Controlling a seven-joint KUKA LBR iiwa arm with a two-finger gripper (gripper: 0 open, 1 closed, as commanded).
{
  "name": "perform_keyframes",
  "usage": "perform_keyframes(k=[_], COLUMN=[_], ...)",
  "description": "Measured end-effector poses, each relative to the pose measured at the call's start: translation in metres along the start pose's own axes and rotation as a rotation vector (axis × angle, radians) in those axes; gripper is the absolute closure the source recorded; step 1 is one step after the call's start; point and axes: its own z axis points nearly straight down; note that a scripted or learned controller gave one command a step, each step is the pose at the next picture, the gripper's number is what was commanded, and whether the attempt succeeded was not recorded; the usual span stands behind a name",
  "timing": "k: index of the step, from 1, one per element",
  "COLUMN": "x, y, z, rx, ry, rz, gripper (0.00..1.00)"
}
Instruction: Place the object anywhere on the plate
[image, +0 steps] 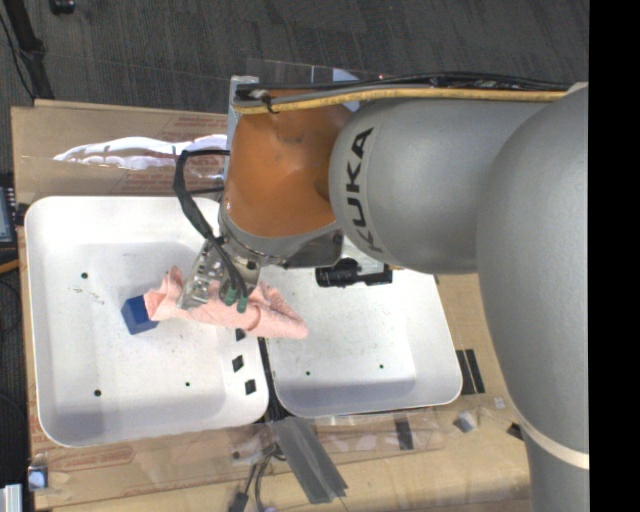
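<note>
Arm (450, 150) above pink cloth (230, 305), blue block (138, 314)

Right bin (430, 385) largely hidden beneath the arm (450, 170), fingertips indistinct

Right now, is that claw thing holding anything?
Gripper: down on the pink cloth in the left bin; open, shut or holding cannot be told.
</note>
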Motion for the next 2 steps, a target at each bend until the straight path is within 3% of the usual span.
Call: perform_keyframes(k=[1, 2], x=[0.0049, 0.0049], y=[-0.0038, -0.0038], z=[-0.0076, -0.0076], rx=[0.000, -0.001], ry=[-0.001, -0.001], rz=[-0.380, -0.380], gripper=[1.00, 0.00])
